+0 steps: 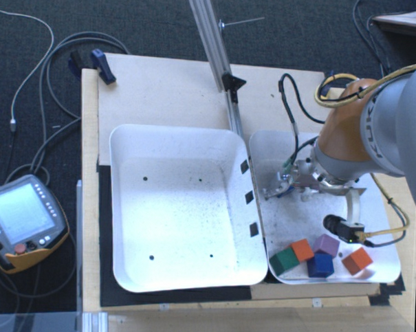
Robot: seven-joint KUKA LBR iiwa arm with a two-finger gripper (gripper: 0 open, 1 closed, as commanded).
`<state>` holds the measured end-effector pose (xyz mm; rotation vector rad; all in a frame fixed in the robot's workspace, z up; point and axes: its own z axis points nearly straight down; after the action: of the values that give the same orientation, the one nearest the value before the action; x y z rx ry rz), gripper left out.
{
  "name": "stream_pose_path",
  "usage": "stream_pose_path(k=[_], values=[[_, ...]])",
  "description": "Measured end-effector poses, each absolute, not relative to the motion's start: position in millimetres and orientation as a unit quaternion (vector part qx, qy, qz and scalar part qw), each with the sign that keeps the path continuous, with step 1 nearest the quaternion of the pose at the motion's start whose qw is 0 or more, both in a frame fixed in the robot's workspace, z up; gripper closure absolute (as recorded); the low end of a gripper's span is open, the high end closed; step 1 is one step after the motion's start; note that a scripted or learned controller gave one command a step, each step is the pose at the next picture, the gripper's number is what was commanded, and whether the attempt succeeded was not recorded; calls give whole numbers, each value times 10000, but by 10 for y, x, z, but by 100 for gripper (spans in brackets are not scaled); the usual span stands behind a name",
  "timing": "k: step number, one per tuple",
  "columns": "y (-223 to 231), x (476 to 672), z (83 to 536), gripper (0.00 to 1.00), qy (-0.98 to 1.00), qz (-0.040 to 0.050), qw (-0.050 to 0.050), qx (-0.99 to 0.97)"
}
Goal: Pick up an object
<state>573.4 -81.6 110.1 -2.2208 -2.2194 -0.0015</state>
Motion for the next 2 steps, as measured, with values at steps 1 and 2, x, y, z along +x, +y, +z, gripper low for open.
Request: stream_pose_path(k=[1, 2], values=[[-1084, 6193, 997, 0, -7074, -8, -19, -7068], [-811, 5846, 995, 0, -7078, 7, 28, -7064]])
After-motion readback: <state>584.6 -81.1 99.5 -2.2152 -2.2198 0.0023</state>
